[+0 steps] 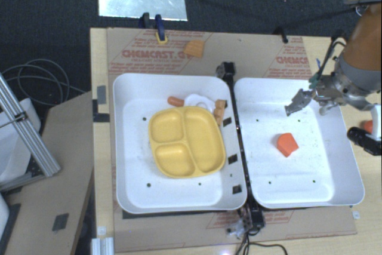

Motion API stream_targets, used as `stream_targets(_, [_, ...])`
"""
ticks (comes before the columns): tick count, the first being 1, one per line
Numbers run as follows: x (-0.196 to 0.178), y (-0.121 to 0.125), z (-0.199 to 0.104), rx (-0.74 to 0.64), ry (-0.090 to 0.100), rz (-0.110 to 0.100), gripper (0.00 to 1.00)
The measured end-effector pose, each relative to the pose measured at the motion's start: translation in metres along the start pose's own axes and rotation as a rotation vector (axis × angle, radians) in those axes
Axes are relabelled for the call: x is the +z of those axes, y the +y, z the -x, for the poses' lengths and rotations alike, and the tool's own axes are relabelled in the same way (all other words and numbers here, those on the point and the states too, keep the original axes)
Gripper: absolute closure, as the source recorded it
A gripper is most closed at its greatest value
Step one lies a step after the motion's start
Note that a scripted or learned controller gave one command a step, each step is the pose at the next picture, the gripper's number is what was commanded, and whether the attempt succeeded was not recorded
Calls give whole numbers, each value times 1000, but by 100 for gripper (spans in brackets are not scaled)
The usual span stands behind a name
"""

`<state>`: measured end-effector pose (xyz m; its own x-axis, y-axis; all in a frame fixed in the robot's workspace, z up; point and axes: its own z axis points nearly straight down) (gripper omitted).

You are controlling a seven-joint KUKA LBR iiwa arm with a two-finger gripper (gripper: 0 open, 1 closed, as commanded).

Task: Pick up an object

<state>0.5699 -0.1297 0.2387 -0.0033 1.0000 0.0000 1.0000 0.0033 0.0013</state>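
The end effector (298, 103) hangs over the far part of the right bin (340, 188), reaching in from the right. Whether its grip is open or closed cannot be told from here; nothing appears to be held. An orange block (287, 144) lies on the bin floor nearer the camera, apart from the end effector. In the left bin (128, 188) sits a yellow divided tray (185, 141), with a small orange sausage-like piece (175, 101) and a tan piece (219, 109) at its far edge.
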Motion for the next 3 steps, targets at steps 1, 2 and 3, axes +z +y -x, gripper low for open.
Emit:
stream_targets(1, [74, 9, 28, 4, -1, -4, 0])
stream_targets(2, [158, -13, 13, 2, 1, -4, 0])
stream_targets(3, [144, -10, 15, 3, -1, 1, 100])
